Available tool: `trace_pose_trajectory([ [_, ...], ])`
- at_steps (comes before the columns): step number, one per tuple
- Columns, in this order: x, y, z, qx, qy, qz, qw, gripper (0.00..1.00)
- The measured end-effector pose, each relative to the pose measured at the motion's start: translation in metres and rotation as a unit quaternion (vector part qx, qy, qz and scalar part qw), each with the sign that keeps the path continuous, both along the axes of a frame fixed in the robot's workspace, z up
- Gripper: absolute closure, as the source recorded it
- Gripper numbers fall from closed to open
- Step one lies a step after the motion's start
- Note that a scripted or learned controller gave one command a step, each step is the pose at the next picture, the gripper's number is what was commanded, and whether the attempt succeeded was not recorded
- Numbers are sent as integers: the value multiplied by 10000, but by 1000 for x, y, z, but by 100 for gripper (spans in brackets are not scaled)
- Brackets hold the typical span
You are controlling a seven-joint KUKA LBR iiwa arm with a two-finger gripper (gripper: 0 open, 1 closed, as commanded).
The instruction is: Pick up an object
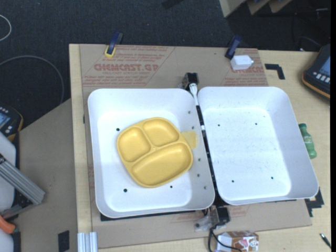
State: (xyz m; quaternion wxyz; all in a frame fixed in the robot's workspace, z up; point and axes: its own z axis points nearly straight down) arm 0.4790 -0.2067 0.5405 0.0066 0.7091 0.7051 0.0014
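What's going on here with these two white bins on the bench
Nothing is being handled at this moment. A yellow divided plate, with three compartments, lies in the left white bin, tilted at an angle, with a small yellow piece beside its right edge. The right white bin sits alongside, touching the left one. So the pick has not begun: the plate lies flat and untouched in its bin.

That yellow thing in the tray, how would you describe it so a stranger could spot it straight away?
Look at the two shallow white bins side by side on the bench and take the left bin. In its middle lies a yellow divided plate, rounded, with two small compartments above one large one. It is the one brightly coloured thing lying in either bin.
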Motion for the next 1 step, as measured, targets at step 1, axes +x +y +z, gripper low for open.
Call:
trace_pose_trajectory([
  [1,1,3,6,9,20,31,10000,100],
])
